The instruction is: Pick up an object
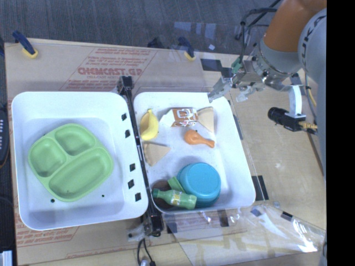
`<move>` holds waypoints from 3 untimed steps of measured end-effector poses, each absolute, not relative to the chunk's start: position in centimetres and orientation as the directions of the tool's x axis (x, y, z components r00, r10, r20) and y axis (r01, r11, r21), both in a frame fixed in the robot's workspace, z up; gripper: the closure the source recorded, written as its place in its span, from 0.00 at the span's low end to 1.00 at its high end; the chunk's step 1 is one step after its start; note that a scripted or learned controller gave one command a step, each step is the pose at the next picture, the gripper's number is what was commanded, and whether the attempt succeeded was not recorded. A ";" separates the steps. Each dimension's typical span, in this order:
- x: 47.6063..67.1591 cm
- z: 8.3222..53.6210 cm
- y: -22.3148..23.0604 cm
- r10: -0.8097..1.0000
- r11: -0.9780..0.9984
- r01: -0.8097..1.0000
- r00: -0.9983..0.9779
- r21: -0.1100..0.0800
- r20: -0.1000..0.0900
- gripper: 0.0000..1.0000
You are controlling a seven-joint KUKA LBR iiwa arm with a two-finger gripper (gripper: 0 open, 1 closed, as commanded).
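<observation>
My gripper (226, 95) hangs over the far right corner of the right bin (242, 170), with its fingers spread open and nothing between them. Below it in that bin lie a brown and white packet (184, 116), a tan wedge (207, 118) and an orange toy drumstick (198, 139). A yellow banana (148, 124) and a second tan wedge (156, 151) lie along the bin's left side. Toward the front sit a blue bowl (200, 182), a green bottle (176, 198) on its side and a dark brown thing (161, 186) partly hidden behind the bottle.
The left bin (22, 204) holds a green divided plate (71, 161). A black divider with clips (133, 148) runs between the bins. Crumpled clear plastic (277, 231) lies on the bench at the front right. Brown cardboard lines the bench around the bins.
</observation>
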State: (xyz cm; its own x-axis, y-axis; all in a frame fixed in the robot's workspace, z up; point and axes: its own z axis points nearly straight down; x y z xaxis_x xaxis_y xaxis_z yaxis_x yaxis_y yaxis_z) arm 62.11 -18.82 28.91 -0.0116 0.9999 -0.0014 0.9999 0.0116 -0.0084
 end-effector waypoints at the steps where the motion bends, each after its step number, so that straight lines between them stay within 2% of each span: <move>1: 62.0 9.0 -20.3 0.982 0.190 0.982 -0.190 -0.015 0.012 0.00; 2: 59.3 9.0 -16.6 0.930 -0.367 0.930 0.367 -0.015 0.000 0.00; 3: 59.3 10.0 -16.5 0.933 -0.359 0.933 0.360 -0.023 0.002 1.00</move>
State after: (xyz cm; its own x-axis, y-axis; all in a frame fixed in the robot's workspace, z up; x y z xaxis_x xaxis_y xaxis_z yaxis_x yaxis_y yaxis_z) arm 59.32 -16.46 9.97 0.3596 0.9331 0.0016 0.9329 -0.3595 -0.0231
